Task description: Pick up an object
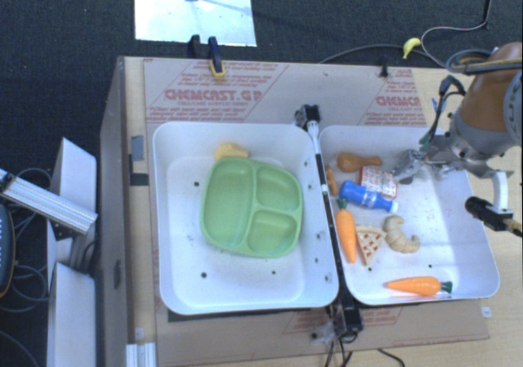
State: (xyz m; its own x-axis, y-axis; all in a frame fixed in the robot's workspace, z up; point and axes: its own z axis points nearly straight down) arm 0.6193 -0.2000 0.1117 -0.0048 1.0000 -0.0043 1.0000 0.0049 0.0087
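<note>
Camera view: gripper (411, 166) over right bin (474, 255)

Left bin (184, 194): the green divided tray (252, 208) fills its middle, a yellow piece (231, 150) touching the tray's far edge; only a bare margin runs round the tray.

Right bin (474, 255): the left half is crowded by a drumstick (358, 163), blue bottle (366, 195), carrot (346, 234), waffle wedge (370, 244) and croissant (400, 234), set close together. A 2nd carrot (417, 284) lies apart by the near rim. The right half is bare floor. The arm (490, 112) overhangs the far right corner.
</note>
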